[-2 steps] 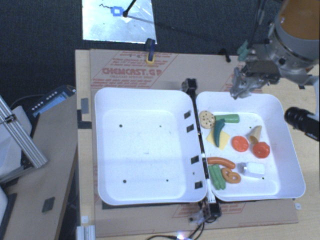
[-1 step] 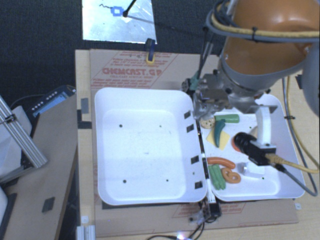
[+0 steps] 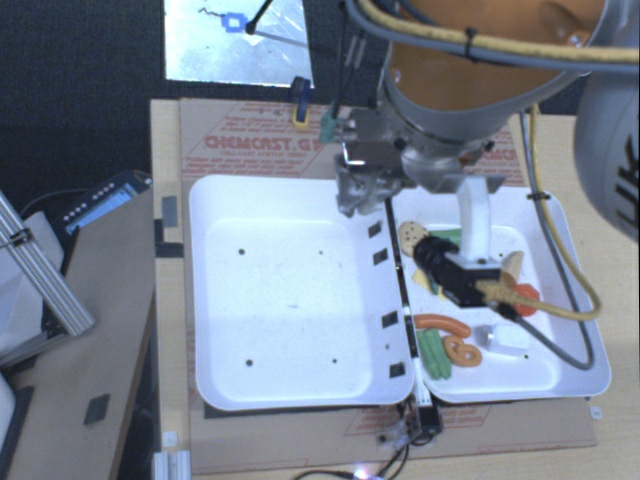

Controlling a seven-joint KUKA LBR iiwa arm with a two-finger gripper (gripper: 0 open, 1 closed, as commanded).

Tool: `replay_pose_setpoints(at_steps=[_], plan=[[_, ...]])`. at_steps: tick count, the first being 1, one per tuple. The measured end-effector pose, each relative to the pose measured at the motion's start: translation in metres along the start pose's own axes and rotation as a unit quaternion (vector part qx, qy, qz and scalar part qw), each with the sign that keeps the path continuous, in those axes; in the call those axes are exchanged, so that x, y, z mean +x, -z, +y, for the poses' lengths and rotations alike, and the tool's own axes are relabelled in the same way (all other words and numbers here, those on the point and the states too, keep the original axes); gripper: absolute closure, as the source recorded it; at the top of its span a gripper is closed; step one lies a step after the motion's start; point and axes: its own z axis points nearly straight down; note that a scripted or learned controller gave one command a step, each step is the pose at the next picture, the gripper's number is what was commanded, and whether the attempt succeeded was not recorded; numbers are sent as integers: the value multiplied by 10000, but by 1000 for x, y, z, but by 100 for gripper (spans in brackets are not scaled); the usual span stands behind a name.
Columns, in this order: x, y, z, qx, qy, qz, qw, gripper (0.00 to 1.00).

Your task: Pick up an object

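Note:
My gripper (image 3: 362, 190) hangs over the ridge between the two bins, near their back edge, under the big orange and grey wrist. The right bin (image 3: 560, 368) holds several small toy foods. A tan round biscuit (image 3: 409, 235) lies closest to the gripper, just to its right and nearer the front. Beside the biscuit is a green piece (image 3: 446, 236). Further forward lie a red sausage (image 3: 441, 323), a green pod (image 3: 433, 354) and an orange pretzel ring (image 3: 463, 352). I see nothing held in the gripper.
The left bin (image 3: 215, 298) is to the gripper's left. At the right bin's far side lie a red-orange piece (image 3: 526, 296), a tan wedge (image 3: 512, 263) and a pale grey piece (image 3: 497, 338). A yellow piece (image 3: 420, 280) lies near the divider. The yellow cable (image 3: 560, 313) loops over the right bin.

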Motion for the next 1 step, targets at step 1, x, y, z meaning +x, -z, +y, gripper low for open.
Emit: replay_pose_setpoints(at_steps=[1], plan=[[30, -156, -3, 100, -16, -49, 9999, 100]])
